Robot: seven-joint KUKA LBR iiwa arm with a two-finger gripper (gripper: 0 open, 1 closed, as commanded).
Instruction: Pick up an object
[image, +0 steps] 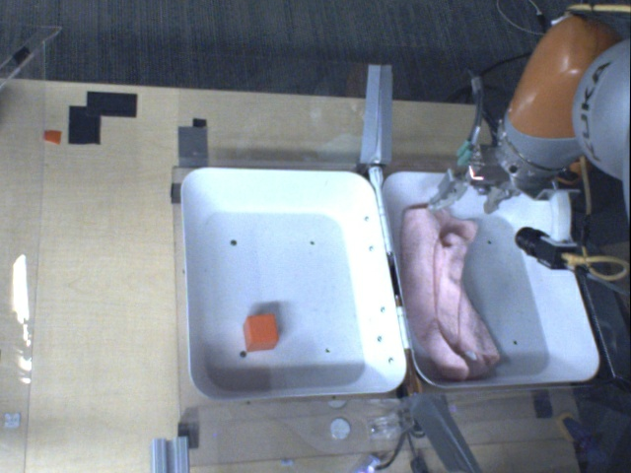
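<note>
Two-finger metal gripper (471, 187) hangs with fingers spread, apparently holding nothing. Crumpled pink cloth towel (446, 294) lies just below it, right white bin (562, 343). Small orange block (261, 332) sits well left, left white bin (212, 264).

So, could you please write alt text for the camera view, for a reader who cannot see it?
A grey and orange robot arm's hand hovers over the far end of the right white bin, just above a crumpled pink cloth lying along that bin's left side. The left white bin holds a small orange block.
</note>
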